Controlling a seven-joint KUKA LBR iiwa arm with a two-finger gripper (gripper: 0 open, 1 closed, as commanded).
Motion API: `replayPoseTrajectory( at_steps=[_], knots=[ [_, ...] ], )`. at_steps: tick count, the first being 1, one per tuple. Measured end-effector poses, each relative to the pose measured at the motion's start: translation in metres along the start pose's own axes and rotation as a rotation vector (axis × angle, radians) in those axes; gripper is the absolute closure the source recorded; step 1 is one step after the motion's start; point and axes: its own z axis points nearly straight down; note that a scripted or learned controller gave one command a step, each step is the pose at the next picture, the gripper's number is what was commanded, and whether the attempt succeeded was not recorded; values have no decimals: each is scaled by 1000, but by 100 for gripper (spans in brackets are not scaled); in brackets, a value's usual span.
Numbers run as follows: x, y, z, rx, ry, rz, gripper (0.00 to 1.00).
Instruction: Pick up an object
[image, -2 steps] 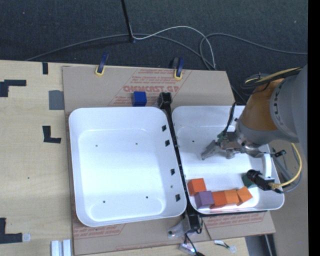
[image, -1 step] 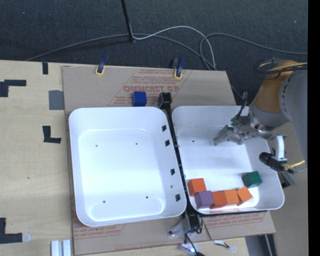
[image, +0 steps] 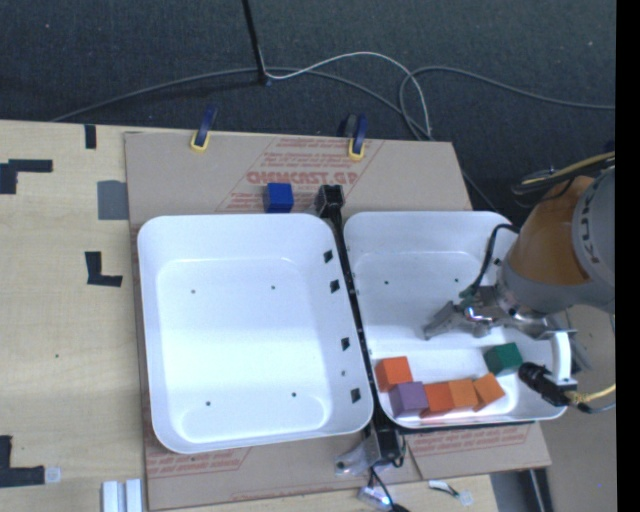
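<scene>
Several blocks lie in the right bin (image: 420, 235) along its near wall: an orange block (image: 393, 371), a purple block (image: 408, 398), more orange blocks (image: 463, 394) in a row, and a green block (image: 502, 357) further right. My gripper (image: 446, 316) hovers low over the bin's middle, left of the green block and above the row. It is open with nothing between its fingers. The arm's orange band (image: 548, 245) rises at the right.
The left bin (image: 160, 240) lies beside the right one, with black clips along their shared edge. A blue block (image: 279, 196) rests on the cardboard behind the bins. Two clamps (image: 203, 135) hold the cardboard's far edge. Cables run across the dark floor beyond.
</scene>
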Motion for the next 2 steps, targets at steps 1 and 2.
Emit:
replayPoseTrajectory(
  at_steps=[1, 2],
  knots=[
    [-29, 53, -80, -8, -3, -1, 0],
    [-9, 140, -37, 3, 1, -4, 0]
  ],
)
